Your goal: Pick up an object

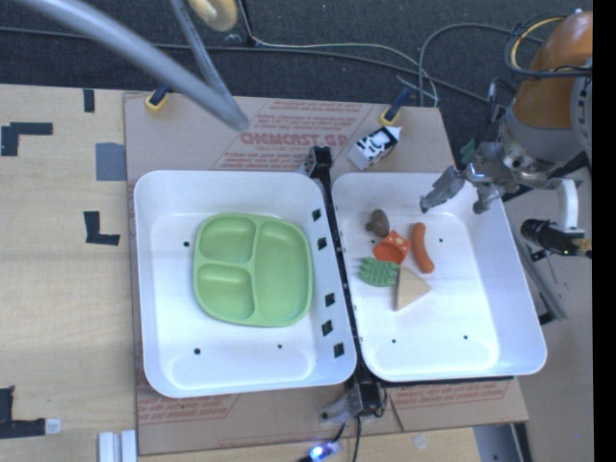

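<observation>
Grey arm (549, 94), with its orange band high at the right of the scene, reaches in from the right and bends down over the far right corner of the right bin (510, 287). Its wrist hangs just above that bin's rim, and the jaws (460, 193) point down and toward the left, into the bin. The two fingers stand spread apart, with bare white floor showing between them and nothing pinched. Down and to the left of the jaws, well inside the same bin, lies a small huddle of toy foods. Nearest to the jaws is a dark brown lump (377, 222), apart from the fingertips. Just beyond it, farther from the jaws, sits an orange-red piece (391, 249), and beside that an orange sausage (422, 247) lies lengthwise, running away from the jaws toward the near side of the bin. A green leafy piece (378, 272) rests against the orange-red one on its far side from the jaws, and a tan wedge (412, 290) lies at the near end of the sausage, the farthest of the group. None of these touches the jaws. Across the divider, well away to the left of the jaws, the left bin (164, 258) holds a green divided plate (254, 269) lying flat. Both bins sit on a cardboard sheet (289, 133) on the desk (58, 258).
</observation>
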`<state>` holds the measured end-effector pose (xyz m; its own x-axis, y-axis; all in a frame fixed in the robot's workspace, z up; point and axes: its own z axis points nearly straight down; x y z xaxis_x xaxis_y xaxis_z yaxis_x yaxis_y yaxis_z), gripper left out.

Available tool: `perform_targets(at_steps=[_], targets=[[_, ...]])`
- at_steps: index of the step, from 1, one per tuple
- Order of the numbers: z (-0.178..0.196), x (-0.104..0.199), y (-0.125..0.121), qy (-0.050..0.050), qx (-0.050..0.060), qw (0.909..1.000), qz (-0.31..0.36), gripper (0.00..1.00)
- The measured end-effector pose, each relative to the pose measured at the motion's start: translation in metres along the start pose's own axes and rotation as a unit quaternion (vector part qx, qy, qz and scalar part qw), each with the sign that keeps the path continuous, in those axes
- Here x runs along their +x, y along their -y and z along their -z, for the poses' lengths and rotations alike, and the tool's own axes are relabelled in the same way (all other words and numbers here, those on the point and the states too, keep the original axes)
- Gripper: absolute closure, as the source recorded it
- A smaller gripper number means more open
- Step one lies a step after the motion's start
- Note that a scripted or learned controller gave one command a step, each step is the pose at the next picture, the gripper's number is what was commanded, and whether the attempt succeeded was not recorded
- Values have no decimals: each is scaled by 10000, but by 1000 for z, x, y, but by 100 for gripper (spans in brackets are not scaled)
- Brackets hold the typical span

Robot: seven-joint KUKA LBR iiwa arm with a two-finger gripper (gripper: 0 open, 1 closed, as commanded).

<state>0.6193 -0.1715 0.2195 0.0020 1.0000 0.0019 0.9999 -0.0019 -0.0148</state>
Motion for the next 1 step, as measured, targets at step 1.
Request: perform_targets(at_steps=[1], targets=[[9, 0, -3, 12, -67, 10000, 16, 0]])
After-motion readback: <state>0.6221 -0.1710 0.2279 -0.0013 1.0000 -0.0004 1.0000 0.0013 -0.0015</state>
